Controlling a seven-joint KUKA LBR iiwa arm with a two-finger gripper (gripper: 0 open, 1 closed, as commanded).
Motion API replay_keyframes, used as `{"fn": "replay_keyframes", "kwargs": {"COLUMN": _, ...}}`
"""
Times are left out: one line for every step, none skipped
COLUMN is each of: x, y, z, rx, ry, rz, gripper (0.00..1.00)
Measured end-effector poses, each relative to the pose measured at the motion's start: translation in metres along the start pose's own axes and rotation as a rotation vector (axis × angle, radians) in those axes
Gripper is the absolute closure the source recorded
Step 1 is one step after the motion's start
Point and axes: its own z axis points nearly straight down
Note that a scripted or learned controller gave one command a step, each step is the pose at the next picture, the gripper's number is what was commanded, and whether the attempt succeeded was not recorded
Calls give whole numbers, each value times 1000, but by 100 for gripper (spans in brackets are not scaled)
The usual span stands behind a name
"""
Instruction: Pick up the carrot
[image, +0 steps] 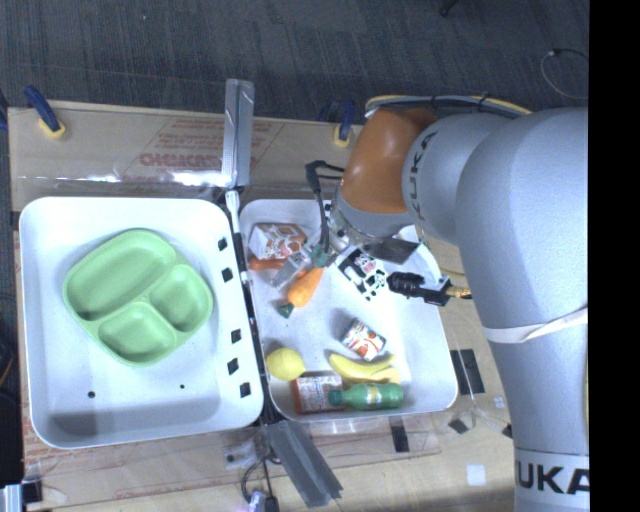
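**Gripper at the carrot's upper end, grasp unconfirmed**

I see the gripper (325, 255) low in the right bin (432, 345), its tip at the upper end of the carrot (304, 286). The carrot lies slantwise, running down and away to the left of the jaws, its green stub farthest from them. I cannot tell whether the jaws stand apart or together; the wrist hides them, so I do not count the carrot as held.

Hazards, as I judge them:
- Closing on the extreme end of a tapered body may squeeze it out of the jaws, or let it swing and drop on the lift.
- A crumpled snack packet (277, 243) lies just beside the jaws on the far-left side, touching or nearly touching the carrot; a finger may catch it instead.
- A black-and-white patterned item (364, 274) lies close on the opposite side and may be pushed.

Well below the jaws lie a small can (362, 340), a banana (362, 368), a lemon (285, 364) and a bottle (345, 395). The green tray (138, 295) in the left bin (50, 400) is well apart.
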Motion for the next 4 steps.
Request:
{"fn": "replay_keyframes", "kwargs": {"x": 0, "y": 0, "z": -9, "rx": 2, "ry": 0, "rz": -3, "gripper": 100}}
{"fn": "replay_keyframes", "kwargs": {"x": 54, "y": -9, "z": -138, "rx": 0, "ry": -1, "rz": 116, "gripper": 100}}
{"fn": "replay_keyframes", "kwargs": {"x": 32, "y": -111, "z": -23, "rx": 2, "ry": 2, "rz": 55, "gripper": 100}}
{"fn": "replay_keyframes", "kwargs": {"x": 37, "y": -43, "z": 0, "rx": -2, "ry": -1, "rz": 207, "gripper": 100}}
